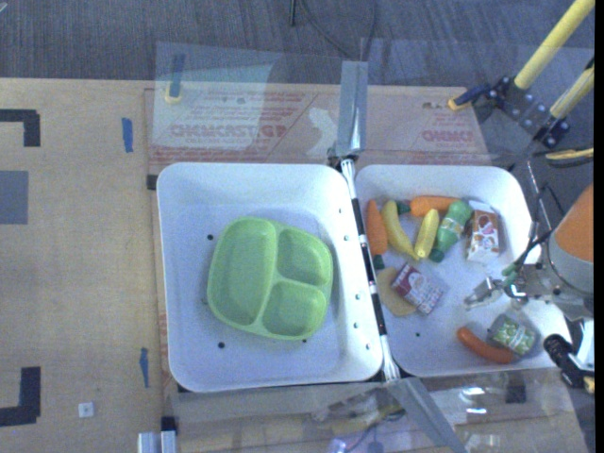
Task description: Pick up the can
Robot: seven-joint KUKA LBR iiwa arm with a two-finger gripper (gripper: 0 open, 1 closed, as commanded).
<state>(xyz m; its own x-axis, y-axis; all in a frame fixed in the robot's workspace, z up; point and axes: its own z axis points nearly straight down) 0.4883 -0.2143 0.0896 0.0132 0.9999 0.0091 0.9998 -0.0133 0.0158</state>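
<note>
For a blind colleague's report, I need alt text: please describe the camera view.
The grey arm's gripper hovers in the right white bin, just above a small green-labelled can lying beside an orange carrot-shaped toy. More toy food lies further back in this bin. The left white bin holds a green divided plastic plate.

Two bins sit side by side on the table (75,300): the left bin (179,347) holds a divided plate (270,277) at its centre, and the right bin (514,192) holds everything else. In the right bin, a carrot (377,227), a banana (397,229), a second carrot (431,203), a corn cob (427,233), a bottle (451,226) and a carton (482,235) cluster from 10 to 1 o'clock, with a packet (418,288) near 8 o'clock. The gripper (493,291) sits at 4 o'clock, the can (512,334) just beyond it at 5 o'clock, and a sausage (485,345) touches the can on its 9 o'clock side.
</note>
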